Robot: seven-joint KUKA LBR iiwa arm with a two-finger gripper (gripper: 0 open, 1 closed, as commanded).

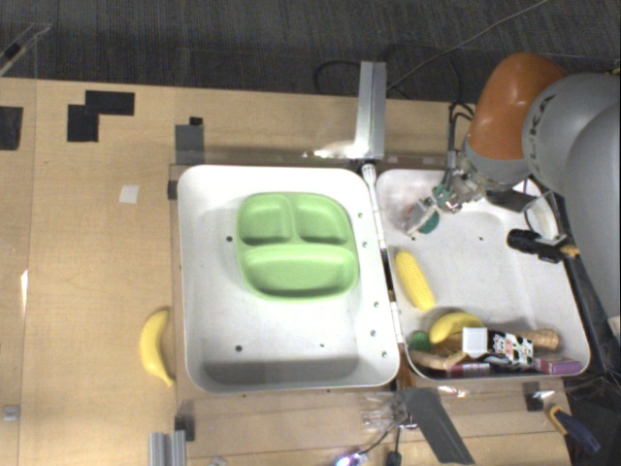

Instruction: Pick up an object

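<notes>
1. The arm reaches in from 3 o'clock; its tool hangs over the upper-left part of the right bin, near the divider between the two bins.
2. Tool state: cannot tell. The tip is small and blurred, with a teal-and-grey smear around it; whether anything sits in it is not readable.
3. Candidates for picking, all in the right bin: a corn cob lying just at 6 o'clock of the tool, apart from it; a small banana toward 5 o'clock; a green ball beside it; and a heap of small packets and a bottle-like item along the bin's 6 o'clock wall.
4. The left bin carries a green divided plate. A second banana lies on the counter outside the left bin, at its 8 o'clock corner.
5. Progress, as judged: nothing is visibly lifted clear. The arm looks to be at the approach or grasp stage; a confirmed hold and a lift are left to do.
6. Nearest likely target: the corn cob.
</notes>
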